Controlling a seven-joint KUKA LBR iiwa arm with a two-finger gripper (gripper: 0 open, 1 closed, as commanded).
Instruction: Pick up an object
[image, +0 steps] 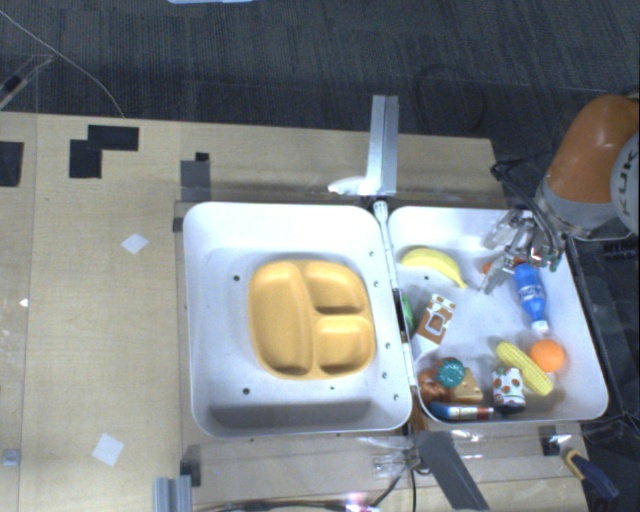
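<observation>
Wooden bench (90, 330) — dark carpet (250, 50)

I'm looking at a robotics lab w/ a wooden bench (90, 330), two white bins (205, 330) clamped in metal brackets (384, 150), loose cables.

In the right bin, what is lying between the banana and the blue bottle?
In the camera view, the stretch between the banana and the blue bottle is bare white floor of the right bin. The gripper hangs just above the bottle's top end.
</observation>
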